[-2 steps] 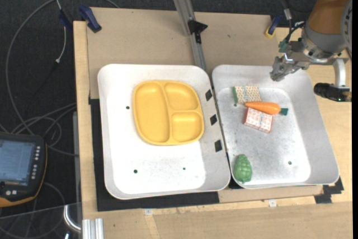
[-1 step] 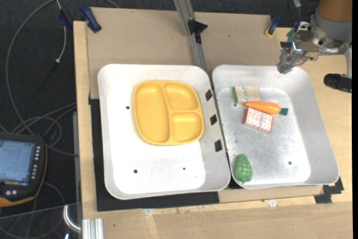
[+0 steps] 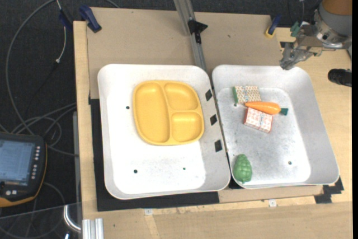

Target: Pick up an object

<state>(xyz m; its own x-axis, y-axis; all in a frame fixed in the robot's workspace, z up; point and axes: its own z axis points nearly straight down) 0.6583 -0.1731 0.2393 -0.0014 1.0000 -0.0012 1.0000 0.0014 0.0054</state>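
Note:
My gripper (image 3: 289, 61) hangs over the far right corner of the right bin (image 3: 313, 120), well above its contents, with nothing visible between its fingers. In that bin lie an orange carrot (image 3: 262, 107), a patterned red-and-white packet (image 3: 258, 120) just below it, a smaller patterned block (image 3: 246, 93) above it, and a green bumpy object (image 3: 243, 168) near the front left corner. All of these sit left of and nearer than the gripper.
The left bin (image 3: 112, 137) holds a yellow divided plate (image 3: 168, 112). A metal post (image 3: 184, 5) slants up from between the bins. Blue clamps (image 3: 88, 18) grip the bench's far edge. A teach pendant (image 3: 19, 168) and cables lie at left.

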